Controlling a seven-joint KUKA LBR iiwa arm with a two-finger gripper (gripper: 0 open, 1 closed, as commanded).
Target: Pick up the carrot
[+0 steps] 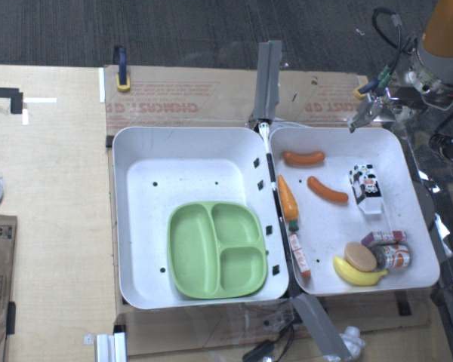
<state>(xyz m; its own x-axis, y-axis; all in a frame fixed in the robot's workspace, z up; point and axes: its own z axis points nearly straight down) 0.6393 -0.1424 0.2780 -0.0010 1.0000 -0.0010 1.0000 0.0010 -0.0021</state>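
The carrot [288, 199] is orange with a green end and lies along the left wall of the right bin [408, 172], pointing up and down the view. My gripper [371, 105] hangs at the upper right, above the far rim of the right bin and well away from the carrot. Its fingers look small and dark there, and nothing shows between them.
The right bin also holds two sausages [303, 157] [328, 190], a cow-patterned carton [365, 185], a banana [358, 273], a tan disc [360, 256], a small can [392, 256] and a red packet [298, 256]. A green divided plate [216, 249] lies in the left bin [136, 202].
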